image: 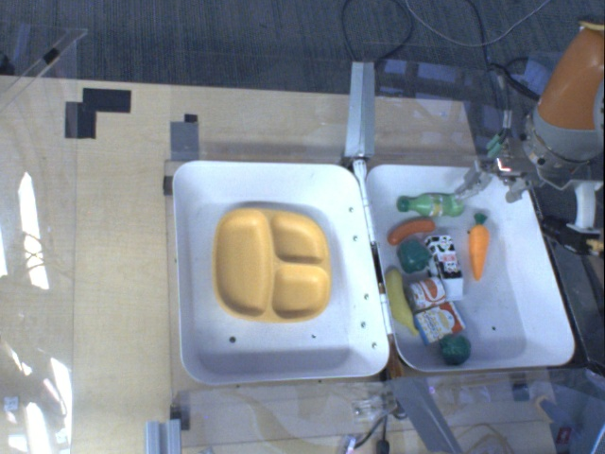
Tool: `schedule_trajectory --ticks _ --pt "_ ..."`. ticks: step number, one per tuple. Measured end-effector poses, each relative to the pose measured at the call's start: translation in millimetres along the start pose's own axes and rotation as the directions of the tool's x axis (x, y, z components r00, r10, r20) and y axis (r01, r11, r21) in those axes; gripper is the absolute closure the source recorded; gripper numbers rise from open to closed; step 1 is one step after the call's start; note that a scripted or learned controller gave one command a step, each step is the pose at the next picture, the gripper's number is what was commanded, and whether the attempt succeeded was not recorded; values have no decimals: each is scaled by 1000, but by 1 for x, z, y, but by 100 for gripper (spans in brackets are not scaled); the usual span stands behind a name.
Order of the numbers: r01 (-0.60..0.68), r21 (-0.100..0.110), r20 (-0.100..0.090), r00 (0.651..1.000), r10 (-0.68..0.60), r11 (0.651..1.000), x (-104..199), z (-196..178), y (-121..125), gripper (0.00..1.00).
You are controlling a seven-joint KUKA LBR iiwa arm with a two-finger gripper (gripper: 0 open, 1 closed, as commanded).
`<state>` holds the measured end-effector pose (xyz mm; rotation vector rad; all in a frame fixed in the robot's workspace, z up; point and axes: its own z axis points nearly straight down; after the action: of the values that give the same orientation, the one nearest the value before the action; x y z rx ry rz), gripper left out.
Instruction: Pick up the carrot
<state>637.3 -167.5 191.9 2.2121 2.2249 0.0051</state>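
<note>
Currently the task stands at its approach stage; no grasp is made. The carrot [478, 248] lies flat in the right bin [529, 339], its green top toward the far wall and its orange tip toward the near side. It rests by itself, just right of a black-and-white carton [441, 254], with bare white floor on its other side.

The claw [493, 175] hangs over the far part of the right bin, beyond the carrot's green end and apart from it. Its two fingers are spread wide, and nothing sits between them. One finger [472, 182] points toward the cap end of a green bottle [429, 203] lying on its side.

Other items crowd the left half of the same bin: a red-orange sausage-shaped piece [411, 230], a dark green lump [412, 255], a yellow banana [399, 302], two small packets [434, 308] and a green ball-like item [455, 349]. The left bin [198, 348] holds a yellow divided tray [272, 262].

Remaining work, as a judgement: move the claw toward the near side until it is centred over the carrot body, descend, close across the narrow width, and lift. The carton beside the carrot may obstruct one finger.
</note>
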Motion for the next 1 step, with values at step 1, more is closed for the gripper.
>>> schedule_trajectory --ticks 1 --pt "62 -2 1 998 -62 998 -33 96 -40 0"
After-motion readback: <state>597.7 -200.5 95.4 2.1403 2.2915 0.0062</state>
